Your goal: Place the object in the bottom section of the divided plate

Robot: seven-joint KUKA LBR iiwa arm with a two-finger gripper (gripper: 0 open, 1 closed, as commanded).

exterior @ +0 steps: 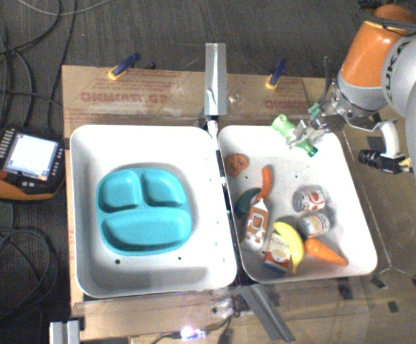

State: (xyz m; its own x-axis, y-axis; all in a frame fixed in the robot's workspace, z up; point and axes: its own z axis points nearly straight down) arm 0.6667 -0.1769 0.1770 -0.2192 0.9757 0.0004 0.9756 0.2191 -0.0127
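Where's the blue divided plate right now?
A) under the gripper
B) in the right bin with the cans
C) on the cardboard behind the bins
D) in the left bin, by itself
D: the blue divided plate lies flat in the left bin, while the cans, carrot and other items sit in the right bin, and the gripper is over that bin's far edge.
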